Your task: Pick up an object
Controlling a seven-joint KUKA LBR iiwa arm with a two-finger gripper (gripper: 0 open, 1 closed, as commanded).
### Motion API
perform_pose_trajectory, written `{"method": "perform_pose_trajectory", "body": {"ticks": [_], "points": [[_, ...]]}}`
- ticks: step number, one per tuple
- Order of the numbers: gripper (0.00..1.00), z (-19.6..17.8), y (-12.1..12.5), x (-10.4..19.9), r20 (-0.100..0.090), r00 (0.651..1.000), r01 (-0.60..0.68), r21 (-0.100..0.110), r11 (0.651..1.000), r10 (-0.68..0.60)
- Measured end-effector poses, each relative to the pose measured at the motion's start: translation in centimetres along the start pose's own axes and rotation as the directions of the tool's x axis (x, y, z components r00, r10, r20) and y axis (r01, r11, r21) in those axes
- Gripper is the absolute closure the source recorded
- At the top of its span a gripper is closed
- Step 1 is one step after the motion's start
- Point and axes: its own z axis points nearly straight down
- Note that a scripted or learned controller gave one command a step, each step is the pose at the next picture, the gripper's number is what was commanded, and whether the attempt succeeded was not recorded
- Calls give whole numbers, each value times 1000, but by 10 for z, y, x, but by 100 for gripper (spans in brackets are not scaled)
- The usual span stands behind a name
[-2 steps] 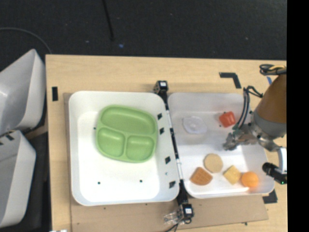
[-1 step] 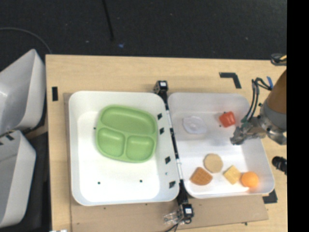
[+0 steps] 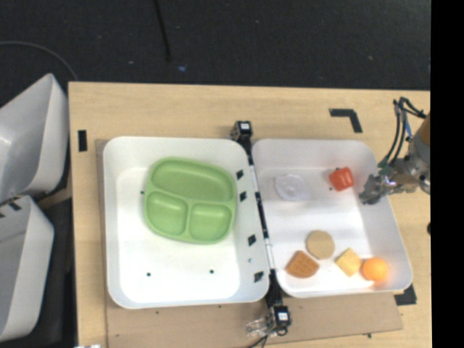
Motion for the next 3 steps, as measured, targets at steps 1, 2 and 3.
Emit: {"method": "perform_pose_trajectory", "body": {"ticks": [1,2,3], "points": [[100,-64,-3,-3,1,1000,0,0,1000,0],[100,-66,17,39,-3,1000,4,6,1000,-4],[100,-51,40,86,-3,1000,3,9,1000,-3]]}}
